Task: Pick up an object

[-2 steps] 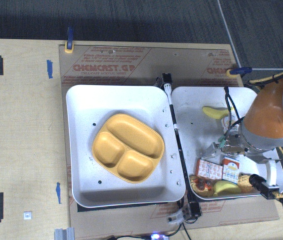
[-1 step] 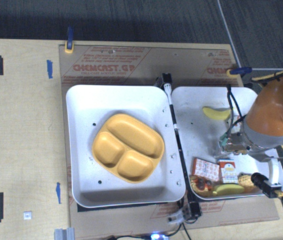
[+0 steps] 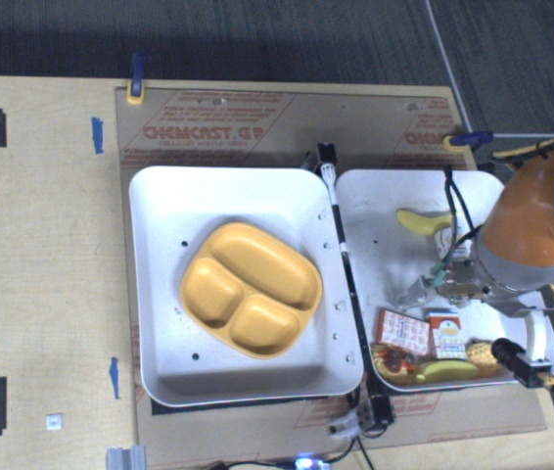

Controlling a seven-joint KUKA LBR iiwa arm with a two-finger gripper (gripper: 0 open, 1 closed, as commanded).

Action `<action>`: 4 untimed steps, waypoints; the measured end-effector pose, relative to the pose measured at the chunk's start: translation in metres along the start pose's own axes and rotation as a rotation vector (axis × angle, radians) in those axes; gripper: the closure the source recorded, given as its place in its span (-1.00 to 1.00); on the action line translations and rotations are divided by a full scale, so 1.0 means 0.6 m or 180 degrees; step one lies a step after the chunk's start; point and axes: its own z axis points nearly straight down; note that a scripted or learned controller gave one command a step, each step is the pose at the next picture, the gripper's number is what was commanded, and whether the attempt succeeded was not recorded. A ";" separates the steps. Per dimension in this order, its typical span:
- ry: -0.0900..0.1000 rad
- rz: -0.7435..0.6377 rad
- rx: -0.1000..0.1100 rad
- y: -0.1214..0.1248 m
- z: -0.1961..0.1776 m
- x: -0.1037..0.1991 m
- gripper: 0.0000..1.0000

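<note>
The arm enters from the right edge of the frame and its claw (image 3: pixel 450 280) sits low in the middle of the right bin (image 3: pixel 375 196), but from this slant above, the wrist and cables cover its tips, so whether it is wide, narrow or gripping anything I cannot tell. The likely things to pick lie around it: a yellow banana-shaped piece (image 3: pixel 422 221) toward the upper part of that bin, and along the lower edge a red-and-white printed packet (image 3: pixel 404 333), a small orange carton (image 3: pixel 446 337) just beside it, and a second banana-like piece (image 3: pixel 450 369) touching them. The left bin (image 3: pixel 150 262) holds a large yellow divided tray (image 3: pixel 249 288) in the centre of the frame. The main risk, as I judge it, is a close on bare bin floor, since the claw appears to stand between the upper piece and the lower cluster rather than over either. If it goes for the cluster, the crowded items may wedge or slide against the bin wall, and the flat packet gives little to grip.
</note>
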 end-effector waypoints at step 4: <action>0.0011 -0.0001 0.0018 -0.040 0.017 0.061 -1.00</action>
